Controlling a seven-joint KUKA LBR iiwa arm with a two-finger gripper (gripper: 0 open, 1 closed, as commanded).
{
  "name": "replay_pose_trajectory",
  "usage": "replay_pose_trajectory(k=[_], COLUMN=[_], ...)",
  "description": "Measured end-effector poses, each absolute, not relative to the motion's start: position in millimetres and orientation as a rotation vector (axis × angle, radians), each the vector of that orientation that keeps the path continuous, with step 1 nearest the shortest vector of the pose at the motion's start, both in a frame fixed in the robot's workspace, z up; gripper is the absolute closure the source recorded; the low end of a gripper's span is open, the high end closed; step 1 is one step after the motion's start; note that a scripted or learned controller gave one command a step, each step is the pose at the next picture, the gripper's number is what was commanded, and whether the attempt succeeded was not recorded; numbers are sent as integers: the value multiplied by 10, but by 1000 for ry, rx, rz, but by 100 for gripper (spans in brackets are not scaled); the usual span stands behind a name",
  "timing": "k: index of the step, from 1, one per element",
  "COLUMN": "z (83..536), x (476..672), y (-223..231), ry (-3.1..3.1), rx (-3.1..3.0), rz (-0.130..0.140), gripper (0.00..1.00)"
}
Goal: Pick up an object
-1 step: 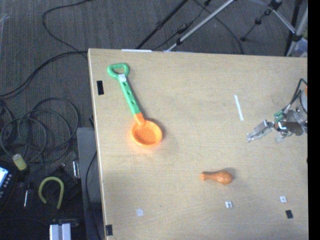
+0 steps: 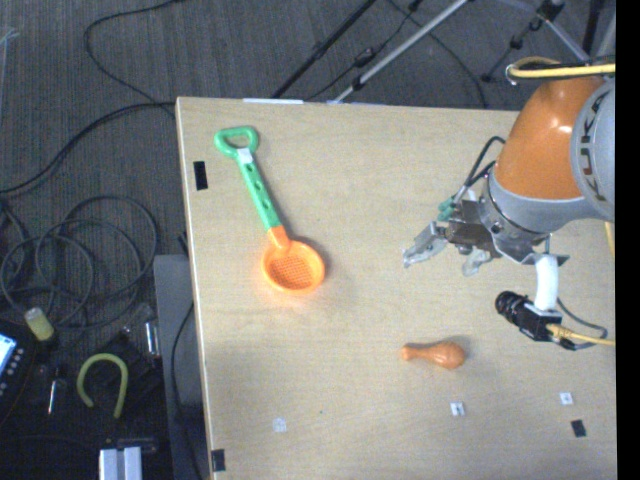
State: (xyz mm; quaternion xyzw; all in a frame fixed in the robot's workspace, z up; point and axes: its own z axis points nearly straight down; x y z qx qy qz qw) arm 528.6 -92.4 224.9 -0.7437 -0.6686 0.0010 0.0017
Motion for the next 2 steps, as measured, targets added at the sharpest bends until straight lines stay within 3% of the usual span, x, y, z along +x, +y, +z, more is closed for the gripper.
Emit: replay_pose_trajectory(k=[1, 2], z=[3009, 3091], x=[5510, 5513], y=[-2050, -2045], ry=[-1775, -1777], rx=[-2593, -2592], rz=[7, 14], gripper=[0, 100])
